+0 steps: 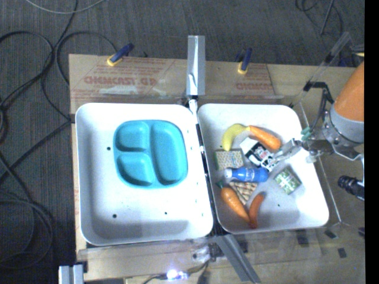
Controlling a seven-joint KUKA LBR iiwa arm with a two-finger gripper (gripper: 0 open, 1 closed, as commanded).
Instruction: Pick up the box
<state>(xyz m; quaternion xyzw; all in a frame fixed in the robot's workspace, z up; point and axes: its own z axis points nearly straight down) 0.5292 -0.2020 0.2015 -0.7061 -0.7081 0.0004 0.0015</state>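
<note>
Here the table (pixel 83 81) carries two white bins; the left bin (pixel 89 218), far from the jaws, holds a blue tray (pixel 151 152). The jaws (pixel 283 153) hang over the right bin (pixel 308 212), whether wide or narrow I cannot tell. The box (pixel 287 181) lies just below them, the blue bottle (pixel 246 174) to their left.
</note>
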